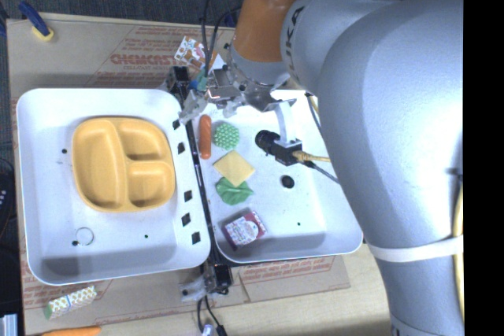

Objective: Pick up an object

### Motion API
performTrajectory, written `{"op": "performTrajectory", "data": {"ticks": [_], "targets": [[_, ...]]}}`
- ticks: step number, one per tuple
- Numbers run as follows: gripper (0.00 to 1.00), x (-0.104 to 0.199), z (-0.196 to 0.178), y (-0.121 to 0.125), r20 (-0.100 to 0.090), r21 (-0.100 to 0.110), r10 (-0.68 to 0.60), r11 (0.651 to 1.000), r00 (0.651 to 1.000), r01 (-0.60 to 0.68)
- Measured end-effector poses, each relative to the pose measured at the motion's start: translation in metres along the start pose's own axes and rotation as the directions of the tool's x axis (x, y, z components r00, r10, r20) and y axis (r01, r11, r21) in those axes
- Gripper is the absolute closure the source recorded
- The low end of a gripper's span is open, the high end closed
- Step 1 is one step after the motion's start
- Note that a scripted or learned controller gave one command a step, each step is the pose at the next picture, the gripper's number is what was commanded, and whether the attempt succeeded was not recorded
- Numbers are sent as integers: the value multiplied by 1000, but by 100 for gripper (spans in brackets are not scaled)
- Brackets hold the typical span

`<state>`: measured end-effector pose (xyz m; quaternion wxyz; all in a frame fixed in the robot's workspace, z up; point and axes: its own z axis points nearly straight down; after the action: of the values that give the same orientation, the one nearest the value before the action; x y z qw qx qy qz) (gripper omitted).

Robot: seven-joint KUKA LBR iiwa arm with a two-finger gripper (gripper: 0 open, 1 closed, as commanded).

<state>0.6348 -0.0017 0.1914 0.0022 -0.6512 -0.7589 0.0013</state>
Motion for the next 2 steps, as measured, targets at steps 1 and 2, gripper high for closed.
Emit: {"op": "performTrajectory", "data": {"ticks": [1, 2], "targets": [[0, -12, 0, -6, 2, 0, -397, 918, 918, 397], [0, 7, 0, -69, 2, 0, -632, 775, 775, 632]]}}
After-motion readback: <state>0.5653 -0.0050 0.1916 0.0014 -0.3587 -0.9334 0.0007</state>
